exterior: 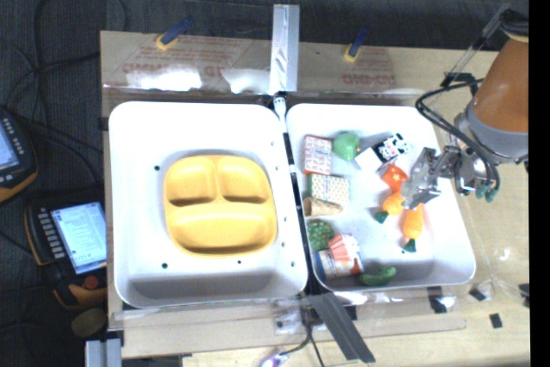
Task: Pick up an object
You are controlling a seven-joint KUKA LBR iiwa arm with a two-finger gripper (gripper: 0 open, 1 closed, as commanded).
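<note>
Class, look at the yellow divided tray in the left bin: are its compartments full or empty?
Empty. The yellow tray lies flat in the left bin, and all three compartments show only bare yellow plastic.

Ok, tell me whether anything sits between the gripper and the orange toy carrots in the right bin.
Nothing visible does. The grey two-finger gripper hangs over the right white bin, directly above the two orange toy carrots. The small orange-red block lies just left of the gripper, and the black-and-white toy farther up; both are beside the path.
</note>
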